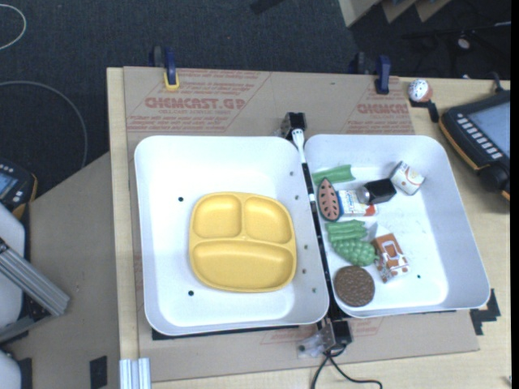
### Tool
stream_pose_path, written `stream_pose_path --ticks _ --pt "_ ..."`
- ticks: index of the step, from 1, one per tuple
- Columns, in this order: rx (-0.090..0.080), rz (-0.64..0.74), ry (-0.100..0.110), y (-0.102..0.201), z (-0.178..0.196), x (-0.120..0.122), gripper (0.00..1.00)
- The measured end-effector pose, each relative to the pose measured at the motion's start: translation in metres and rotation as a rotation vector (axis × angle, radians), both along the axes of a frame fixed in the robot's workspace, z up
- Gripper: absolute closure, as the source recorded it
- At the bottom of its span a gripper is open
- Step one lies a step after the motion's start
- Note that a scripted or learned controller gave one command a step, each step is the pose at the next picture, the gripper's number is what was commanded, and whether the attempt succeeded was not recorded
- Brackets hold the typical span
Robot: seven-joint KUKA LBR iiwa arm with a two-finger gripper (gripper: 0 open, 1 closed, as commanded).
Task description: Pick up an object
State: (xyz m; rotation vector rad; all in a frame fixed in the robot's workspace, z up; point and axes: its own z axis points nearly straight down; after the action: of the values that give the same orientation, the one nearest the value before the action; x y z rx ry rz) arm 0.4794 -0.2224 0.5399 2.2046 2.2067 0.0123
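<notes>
Camera view, looking down at a slant: we see two shallow white plastic bins set side by side on a brown cardboard-covered bench board [243, 96], which blue clamps [169, 61] pin at its far edge, presumably so that the working surface cannot shift. The left bin [158, 217] carries a single yellow moulded plastic tray with three compartments [242, 241], lying flat near the bin's middle and well apart from its walls; we judge it a receiving dish rather than a target. The right bin [454, 217] gathers the candidate objects, crowded against its left wall: a green elongated toy vegetable [332, 173], a red watermelon-slice toy with dark seeds [328, 200], a small white carton with a printed label [355, 203], a black block-shaped piece [379, 190] just beside a small white can-like piece [407, 178], a green bumpy pea-pod toy [350, 242], an orange-and-white packet [390, 257] and a brown round cookie-like disc [354, 285] near the front corner. Several of these touch or overlap, so we judge the disc and the can-like piece, each with some bare floor beside it, to be the easier picks. We cannot tell the state of the hand, whether released or clenched, and no object has yet been lifted. A yellow-edged black control pendant [486, 136] rests on the bench at the right.
</notes>
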Motion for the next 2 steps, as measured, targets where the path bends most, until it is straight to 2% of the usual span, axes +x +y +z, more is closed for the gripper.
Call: stream_pose_path --ticks 1,2 --pt "0.004 0.001 0.014 0.001 0.001 0.001 1.00" --pt "0.016 0.011 0.033 0.116 -0.110 0.000 1.00"
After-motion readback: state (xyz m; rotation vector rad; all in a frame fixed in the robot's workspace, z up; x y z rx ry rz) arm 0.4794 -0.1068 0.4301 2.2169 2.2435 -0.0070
